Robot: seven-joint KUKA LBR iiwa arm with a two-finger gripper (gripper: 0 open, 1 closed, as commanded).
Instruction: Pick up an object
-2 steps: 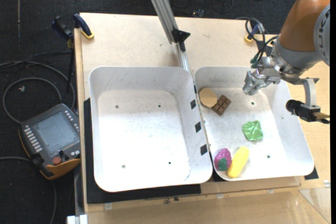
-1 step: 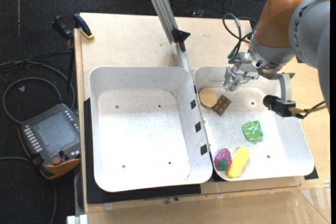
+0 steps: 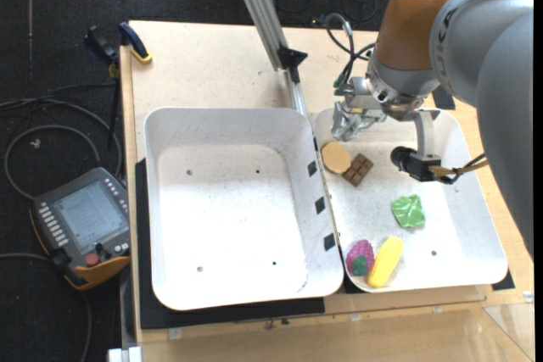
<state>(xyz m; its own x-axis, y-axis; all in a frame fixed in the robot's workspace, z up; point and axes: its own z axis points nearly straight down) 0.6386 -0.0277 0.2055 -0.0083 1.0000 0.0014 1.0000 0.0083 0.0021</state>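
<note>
Yellow corn [image 3: 386, 260], purple grapes [image 3: 360, 253], green leaf [image 3: 408, 211] in right bin [image 3: 475, 242].

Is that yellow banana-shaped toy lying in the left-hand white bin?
No, the yellow banana-shaped toy lies in the right white bin, beside a purple grape-like toy near its front edge.

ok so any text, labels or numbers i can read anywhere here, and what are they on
None can be read.
Teach pendant on the floor left of the bench: its screen and keys are too small and blurred.
Black tags along the rim between the two bins: no legible marks.
Food toys in the right bin: no print visible.
</note>
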